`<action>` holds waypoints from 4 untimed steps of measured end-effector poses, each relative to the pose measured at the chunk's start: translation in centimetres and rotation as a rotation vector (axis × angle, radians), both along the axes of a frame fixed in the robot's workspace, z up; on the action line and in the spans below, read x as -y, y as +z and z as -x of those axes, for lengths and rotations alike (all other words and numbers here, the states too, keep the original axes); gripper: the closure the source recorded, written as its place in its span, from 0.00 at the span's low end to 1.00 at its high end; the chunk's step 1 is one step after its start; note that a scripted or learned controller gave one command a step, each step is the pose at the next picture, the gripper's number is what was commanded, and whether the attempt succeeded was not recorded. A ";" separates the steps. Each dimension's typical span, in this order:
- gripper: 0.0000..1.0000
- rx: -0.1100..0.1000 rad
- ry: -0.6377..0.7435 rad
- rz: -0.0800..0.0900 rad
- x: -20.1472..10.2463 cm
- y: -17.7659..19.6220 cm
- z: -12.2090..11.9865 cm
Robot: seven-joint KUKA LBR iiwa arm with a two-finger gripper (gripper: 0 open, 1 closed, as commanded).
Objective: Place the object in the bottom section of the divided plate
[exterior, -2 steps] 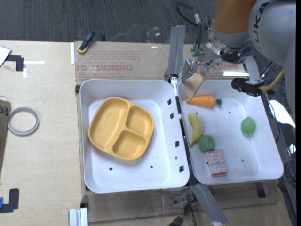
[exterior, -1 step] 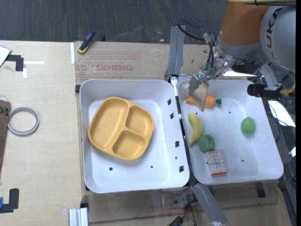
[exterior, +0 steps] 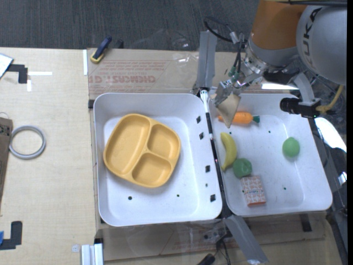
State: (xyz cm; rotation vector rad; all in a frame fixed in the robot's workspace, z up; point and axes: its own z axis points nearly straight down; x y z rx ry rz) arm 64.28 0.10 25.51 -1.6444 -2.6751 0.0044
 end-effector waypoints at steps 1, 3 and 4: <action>1.00 -0.003 0.049 0.000 -5.0 -6.7 -0.8; 0.00 0.000 -0.090 0.001 -6.7 -6.6 -1.7; 0.00 -0.002 0.134 0.000 -15.4 -10.3 -1.6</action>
